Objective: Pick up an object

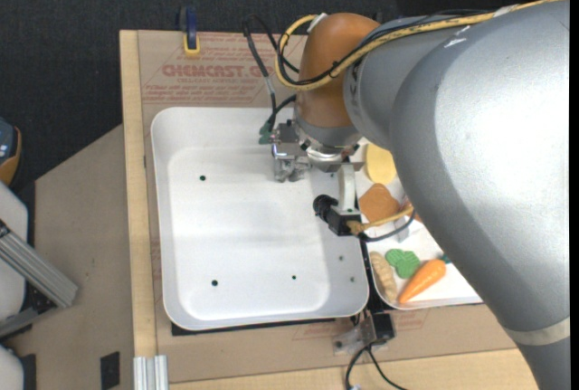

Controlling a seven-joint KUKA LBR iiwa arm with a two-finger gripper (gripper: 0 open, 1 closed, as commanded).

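A: What could be picked up, and where is it?

B: Toy food lies in the right bin, mostly hidden under the arm. An orange carrot lies at the near edge, touching a green piece; a tan piece sits just beside them, and an orange wedge and a pale yellow slice lie farther back.

A: How would the carrot handle?

B: Probably light, stiff, smooth plastic, so likely slippery. A pinch across its thicker end seems best.

A: Where is the tool?

B: The gripper hangs over the far right part of the left bin, pointing down, well apart from the carrot. Nothing shows between its fingers; how wide they stand I cannot tell. The big grey arm crosses from the right, its orange band above the wrist.
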